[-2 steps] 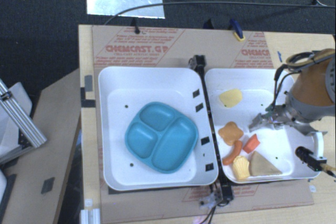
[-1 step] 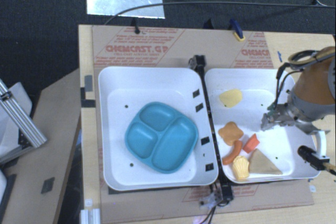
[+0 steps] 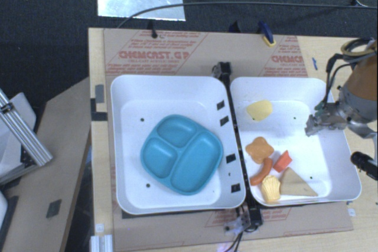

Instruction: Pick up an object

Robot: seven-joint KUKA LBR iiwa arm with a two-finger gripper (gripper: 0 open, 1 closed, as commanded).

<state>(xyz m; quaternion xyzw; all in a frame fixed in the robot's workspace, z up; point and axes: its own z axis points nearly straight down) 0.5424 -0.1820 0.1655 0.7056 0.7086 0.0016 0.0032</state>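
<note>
Fingers (image 3: pixel 313 124) unclear, perhaps shut; right bin (image 3: pixel 339 186) holds toy food; left bin (image 3: pixel 127 127), blue plate (image 3: pixel 181 153).

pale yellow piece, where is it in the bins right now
The pale yellow piece lies in the right bin, near its far left corner, just beyond the orange piece and apart from it.

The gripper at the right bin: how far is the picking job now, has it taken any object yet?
Nothing looks picked. The gripper hangs at the right bin's right side, with no item between its fingers. The yellow piece, orange piece and tan wedge lie in the bin. Reaching, grasping and lifting remain.
</note>
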